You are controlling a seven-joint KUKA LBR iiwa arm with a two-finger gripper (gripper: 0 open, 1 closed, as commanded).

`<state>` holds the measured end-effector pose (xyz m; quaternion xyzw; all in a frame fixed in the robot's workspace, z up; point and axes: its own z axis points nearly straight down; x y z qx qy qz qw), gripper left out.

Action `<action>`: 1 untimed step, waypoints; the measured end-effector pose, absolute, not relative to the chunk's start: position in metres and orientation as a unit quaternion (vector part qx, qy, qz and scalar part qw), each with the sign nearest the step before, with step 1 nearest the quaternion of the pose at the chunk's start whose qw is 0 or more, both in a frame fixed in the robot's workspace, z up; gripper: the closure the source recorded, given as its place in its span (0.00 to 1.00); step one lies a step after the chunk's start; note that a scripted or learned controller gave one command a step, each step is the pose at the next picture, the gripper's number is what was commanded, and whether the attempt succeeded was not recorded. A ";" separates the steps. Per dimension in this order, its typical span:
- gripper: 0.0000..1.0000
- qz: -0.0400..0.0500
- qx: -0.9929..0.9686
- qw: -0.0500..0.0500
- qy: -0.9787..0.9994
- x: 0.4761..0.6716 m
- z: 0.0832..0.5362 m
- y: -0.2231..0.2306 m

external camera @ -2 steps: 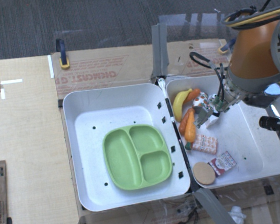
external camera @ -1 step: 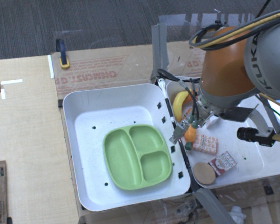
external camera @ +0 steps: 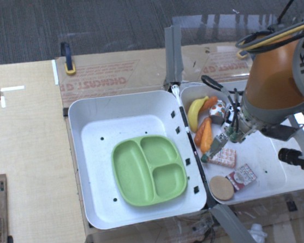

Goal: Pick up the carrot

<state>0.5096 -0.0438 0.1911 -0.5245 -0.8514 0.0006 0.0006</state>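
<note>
We see the arm reaching in from the right over the right bin, its orange band bulking above the wrist and its gripper pointed down and leftward toward the bin's left side. The fingers are lost in a clutter of small parts and cables, so we cannot tell whether they are spread or closed. The carrot lies in the right bin near its left wall, just beside the gripper's tip; whether the two touch we cannot say. A banana sits just above the carrot, with a reddish thing behind it that seems partly hidden by the wrist. Below are a pink wafer, a round biscuit and a small packet. The left bin holds a green divided plate.
</note>
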 end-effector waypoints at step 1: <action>0.00 0.001 -0.520 0.000 -0.854 0.588 0.191 -0.046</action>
